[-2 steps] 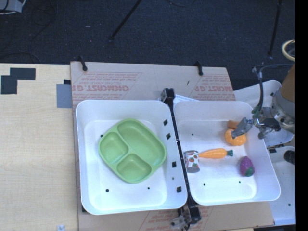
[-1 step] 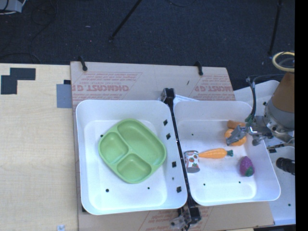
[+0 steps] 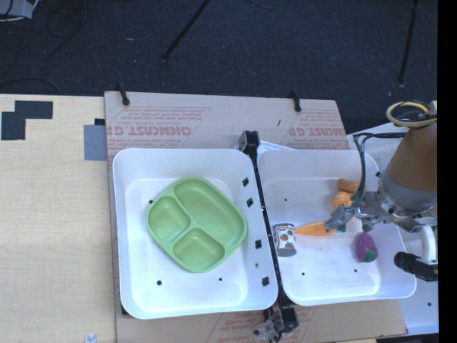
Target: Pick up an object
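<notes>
Down low in the right bin (image 3: 400, 291), gripper (image 3: 341, 220) at the toy carrot (image 3: 312, 229); finger state impossible to tell. Nothing lifted yet — pick not done.

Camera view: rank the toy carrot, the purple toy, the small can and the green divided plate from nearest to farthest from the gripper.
Measured from the gripper, in the right bin:
1. Toy carrot, right at its tip, on the left.
2. Purple toy, just below and to the right.
3. Small can, by the divider between the bins.
4. Green divided plate, across in the left bin.
</notes>
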`<state>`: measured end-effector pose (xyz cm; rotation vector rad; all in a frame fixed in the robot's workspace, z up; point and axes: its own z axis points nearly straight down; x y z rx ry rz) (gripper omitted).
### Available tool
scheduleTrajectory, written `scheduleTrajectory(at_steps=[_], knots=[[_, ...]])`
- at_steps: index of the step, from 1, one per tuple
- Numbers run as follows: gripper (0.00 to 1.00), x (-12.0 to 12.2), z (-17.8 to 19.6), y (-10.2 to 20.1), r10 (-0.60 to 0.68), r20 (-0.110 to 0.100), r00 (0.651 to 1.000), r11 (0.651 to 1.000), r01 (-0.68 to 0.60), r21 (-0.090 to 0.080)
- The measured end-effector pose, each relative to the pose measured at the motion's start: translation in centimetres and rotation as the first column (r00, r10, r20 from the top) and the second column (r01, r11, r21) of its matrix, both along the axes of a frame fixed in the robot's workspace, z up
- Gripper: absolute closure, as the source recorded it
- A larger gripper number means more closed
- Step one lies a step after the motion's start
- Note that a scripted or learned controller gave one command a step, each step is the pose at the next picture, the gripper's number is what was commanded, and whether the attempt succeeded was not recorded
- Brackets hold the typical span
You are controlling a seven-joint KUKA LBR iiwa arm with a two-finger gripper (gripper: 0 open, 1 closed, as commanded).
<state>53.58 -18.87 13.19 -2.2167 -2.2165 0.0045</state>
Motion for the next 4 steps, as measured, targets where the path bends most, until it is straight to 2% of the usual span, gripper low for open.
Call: scheduleTrajectory(at_steps=[1,2,3,4], knots=[[0.0,0.6,-3.7,0.2,0.001,0.017,1.0,1.0,-0.001,0.004],[1.0,1.2,-2.0,0.3,0.002,0.034,0.999,1.0,-0.002,0.002],[1.0,1.8,2.5,-0.2,0.001,0.009,1.0,1.0,-0.001,-0.004],[1.0,2.2,7.8,0.7,0.002,0.009,1.0,1.0,-0.002,-0.003]])
